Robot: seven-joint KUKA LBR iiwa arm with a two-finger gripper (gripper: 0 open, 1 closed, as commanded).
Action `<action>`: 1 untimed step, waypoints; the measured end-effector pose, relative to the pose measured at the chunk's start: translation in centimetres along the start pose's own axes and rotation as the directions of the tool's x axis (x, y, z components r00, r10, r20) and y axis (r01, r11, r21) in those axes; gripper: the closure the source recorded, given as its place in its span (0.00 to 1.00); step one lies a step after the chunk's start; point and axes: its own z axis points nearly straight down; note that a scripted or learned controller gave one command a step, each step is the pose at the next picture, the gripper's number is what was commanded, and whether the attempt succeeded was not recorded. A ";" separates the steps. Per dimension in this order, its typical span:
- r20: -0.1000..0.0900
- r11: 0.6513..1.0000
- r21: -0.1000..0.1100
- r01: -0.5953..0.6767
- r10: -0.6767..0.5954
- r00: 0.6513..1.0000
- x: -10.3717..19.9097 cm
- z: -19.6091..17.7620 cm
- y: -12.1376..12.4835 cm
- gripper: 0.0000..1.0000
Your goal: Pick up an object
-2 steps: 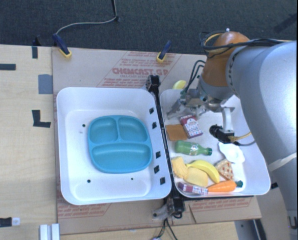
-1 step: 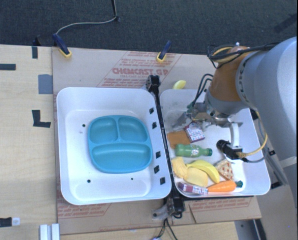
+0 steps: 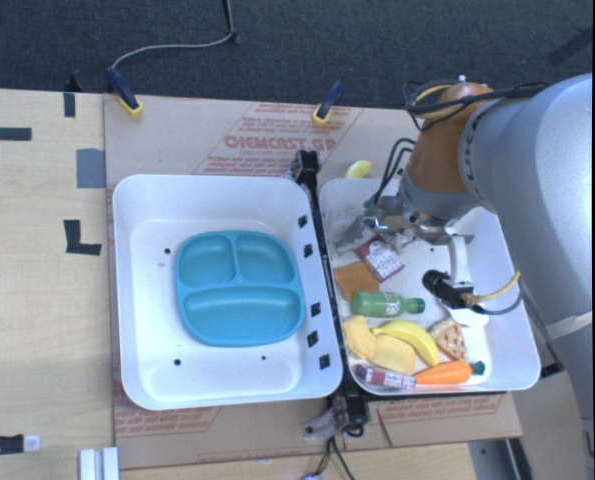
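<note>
A small red-and-white packet (image 3: pixel 382 259) lies in the right bin (image 3: pixel 512 348), directly under the gripper (image 3: pixel 377 230); whether the fingers are spread or closed on it cannot be told. Just below the fingers sit a brown block (image 3: pixel 354 279) and a green bottle (image 3: pixel 385 304), then a banana (image 3: pixel 409 336) and a carrot (image 3: pixel 444 373). Well left of them, the left bin (image 3: pixel 142 268) holds a blue divided plate (image 3: pixel 240 288).

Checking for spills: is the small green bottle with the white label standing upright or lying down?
Lying down. The small green bottle rests on its side in the right white bin, lengthwise across it, above the yellow banana.
</note>
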 end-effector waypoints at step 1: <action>-0.002 1.000 0.001 0.001 -0.001 1.000 -0.4 0.0 1.3 0.00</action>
